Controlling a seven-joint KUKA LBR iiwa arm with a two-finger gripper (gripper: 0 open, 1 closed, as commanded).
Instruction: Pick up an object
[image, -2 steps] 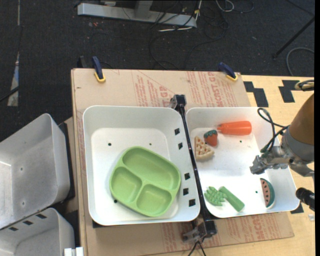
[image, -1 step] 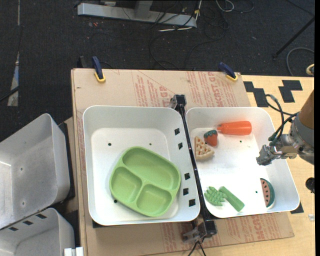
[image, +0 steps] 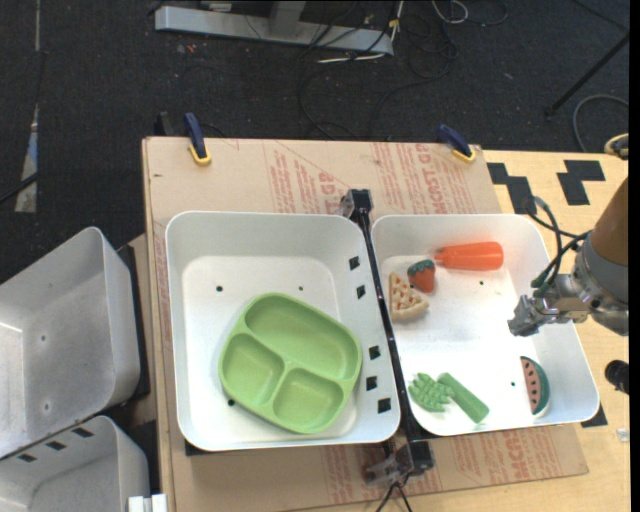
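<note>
Dark floor, cardboard-topped bench (image: 300, 165), two white bins. Left bin (image: 190, 240): green tray (image: 290, 362). Right bin (image: 520, 228): carrot (image: 470, 256) and strawberry (image: 422, 275) upper centre, waffle (image: 405, 297) beside the divider, green toy (image: 448, 394) at bottom, melon slice (image: 535, 384) lower right. Gripper (image: 527, 318) at right edge of frame, near rim, above melon; nothing between its tips, grip state impossible to tell. Risks: clipping the bin wall on descent; thin slice skidding away under contact.

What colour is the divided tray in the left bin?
Light green, seen plainly in the camera view: the tray lies in the left bin.
</note>
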